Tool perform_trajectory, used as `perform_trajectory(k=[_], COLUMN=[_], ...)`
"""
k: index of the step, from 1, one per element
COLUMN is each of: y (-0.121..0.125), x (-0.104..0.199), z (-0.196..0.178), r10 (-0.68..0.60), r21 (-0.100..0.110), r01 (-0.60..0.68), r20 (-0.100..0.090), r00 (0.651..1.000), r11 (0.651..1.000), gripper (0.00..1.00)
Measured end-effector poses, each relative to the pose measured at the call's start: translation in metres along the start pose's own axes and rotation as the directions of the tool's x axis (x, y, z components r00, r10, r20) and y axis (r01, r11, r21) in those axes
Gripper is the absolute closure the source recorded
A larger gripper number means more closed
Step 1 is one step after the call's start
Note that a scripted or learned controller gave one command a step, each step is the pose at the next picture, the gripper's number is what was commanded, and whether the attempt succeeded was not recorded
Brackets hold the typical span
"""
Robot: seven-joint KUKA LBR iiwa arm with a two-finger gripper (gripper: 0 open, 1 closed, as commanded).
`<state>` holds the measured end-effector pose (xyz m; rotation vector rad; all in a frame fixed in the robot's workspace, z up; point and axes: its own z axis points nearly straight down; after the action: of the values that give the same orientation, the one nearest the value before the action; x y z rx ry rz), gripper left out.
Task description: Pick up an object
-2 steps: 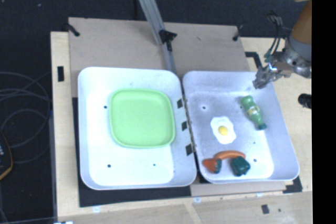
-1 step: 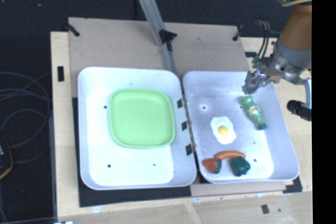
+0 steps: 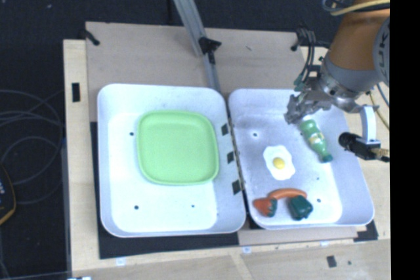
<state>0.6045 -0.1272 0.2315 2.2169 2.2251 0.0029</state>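
Camera view puts my gripper (image 3: pixel 296 113) low in the right bin (image 3: pixel 257 108), just beside the green bottle (image 3: pixel 315 140). I reckon I'm on approach; next comes lining up over it. Claw state: can't tell.

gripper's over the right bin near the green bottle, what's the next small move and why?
Probably a short descent onto the green bottle. The gripper sits at the bottle's upper end in the right bin, and nothing visible is between its fingers. The bottle lies tilted, apart from the fried egg, so it looks like the nearest free target. Whether the fingers are open is unclear.
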Motion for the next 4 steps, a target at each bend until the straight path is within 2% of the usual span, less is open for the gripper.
perform_trajectory(k=[1,3,4], y=[-0.003,-0.037,-0.049], x=[0.054,0.153,0.201], z=[0.005,0.014,-0.001], r10=[0.000,0.000,-0.001], r21=[0.001,0.001,0.000], r01=[0.000,0.000,0.001], r20=[0.000,0.000,-0.001], r00=[1.000,1.000,1.000], r11=[1.000,1.000,1.000], gripper=[1.00,1.00,1.00])
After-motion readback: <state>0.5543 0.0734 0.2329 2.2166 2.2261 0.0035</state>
